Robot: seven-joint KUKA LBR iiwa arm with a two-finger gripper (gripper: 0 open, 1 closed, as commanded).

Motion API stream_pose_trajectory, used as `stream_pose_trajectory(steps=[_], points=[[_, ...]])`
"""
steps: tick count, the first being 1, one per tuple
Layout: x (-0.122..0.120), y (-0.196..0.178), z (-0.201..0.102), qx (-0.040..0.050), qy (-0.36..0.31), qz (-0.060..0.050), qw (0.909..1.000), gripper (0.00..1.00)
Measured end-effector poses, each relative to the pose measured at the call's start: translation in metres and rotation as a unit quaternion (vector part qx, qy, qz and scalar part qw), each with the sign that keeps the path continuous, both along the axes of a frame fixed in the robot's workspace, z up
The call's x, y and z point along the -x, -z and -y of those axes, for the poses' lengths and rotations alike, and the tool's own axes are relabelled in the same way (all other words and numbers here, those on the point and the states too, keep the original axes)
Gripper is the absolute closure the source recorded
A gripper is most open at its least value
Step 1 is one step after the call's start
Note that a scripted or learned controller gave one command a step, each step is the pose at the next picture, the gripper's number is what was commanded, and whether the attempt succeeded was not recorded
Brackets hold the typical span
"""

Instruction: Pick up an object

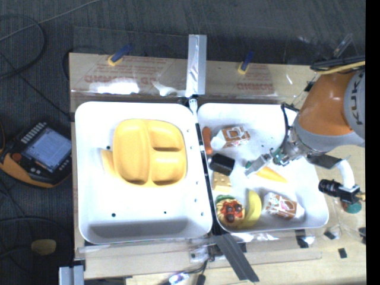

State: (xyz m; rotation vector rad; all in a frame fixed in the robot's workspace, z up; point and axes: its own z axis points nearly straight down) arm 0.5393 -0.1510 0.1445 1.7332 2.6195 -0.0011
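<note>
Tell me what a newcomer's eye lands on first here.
First, the big yellow divided tray sitting in the left bin. Next, the arm's orange band at the right, with its gripper low over the right bin, among a banana, a black block and small packets.

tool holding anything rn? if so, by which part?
Cannot be told. The tool sits low in the right bin, its tip right at the yellow wedge, but the view doesn't show anything between its fingers.

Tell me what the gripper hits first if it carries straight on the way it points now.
Most likely the yellow wedge, which lies just below-left of the gripper in the right bin. Past it sits the black block. Height above them is unclear from this slanted view.
</note>
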Motion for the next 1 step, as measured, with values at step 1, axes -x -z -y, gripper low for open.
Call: stream_pose_trajectory(steps=[1], points=[[-0.0093,0.0551,0.0275,-0.0013,0.048,0.005,0.9988,0.00]])
